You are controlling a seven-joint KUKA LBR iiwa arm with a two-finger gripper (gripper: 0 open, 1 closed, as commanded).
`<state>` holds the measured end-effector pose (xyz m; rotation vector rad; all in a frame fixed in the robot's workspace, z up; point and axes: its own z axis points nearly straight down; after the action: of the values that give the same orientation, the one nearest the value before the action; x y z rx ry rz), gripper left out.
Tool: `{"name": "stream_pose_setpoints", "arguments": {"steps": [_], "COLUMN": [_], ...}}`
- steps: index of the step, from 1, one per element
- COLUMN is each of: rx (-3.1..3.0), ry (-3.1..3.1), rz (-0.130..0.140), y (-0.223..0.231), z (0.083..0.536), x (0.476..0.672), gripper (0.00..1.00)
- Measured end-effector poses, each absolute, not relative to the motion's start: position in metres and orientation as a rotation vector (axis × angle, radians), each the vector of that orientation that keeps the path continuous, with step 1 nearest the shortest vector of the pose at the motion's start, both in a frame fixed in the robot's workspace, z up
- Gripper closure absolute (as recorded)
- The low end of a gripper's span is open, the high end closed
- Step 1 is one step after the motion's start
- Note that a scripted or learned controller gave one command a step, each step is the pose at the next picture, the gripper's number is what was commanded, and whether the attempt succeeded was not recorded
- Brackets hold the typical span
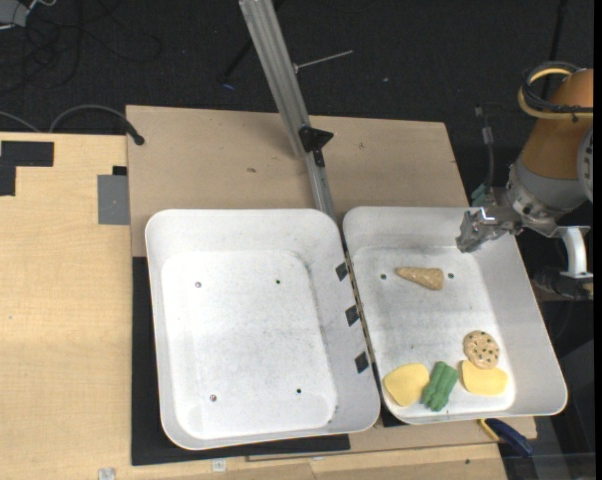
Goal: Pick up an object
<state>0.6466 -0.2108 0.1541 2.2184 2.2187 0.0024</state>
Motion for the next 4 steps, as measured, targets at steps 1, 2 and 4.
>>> {"name": "stream_pose_setpoints", "arguments": {"steps": [1,2,4], "rx": [2.217,2.218,2.220], "ry": [2.218,2.220,2.230], "rz": [0.004,0.003,-0.002], "y": [-0.211,-0.212,-0.103], "z": [0.218,0.258,0.251], "x": [0.644,0.645,0.617], "gripper": [1.00,1.00,1.00]}}
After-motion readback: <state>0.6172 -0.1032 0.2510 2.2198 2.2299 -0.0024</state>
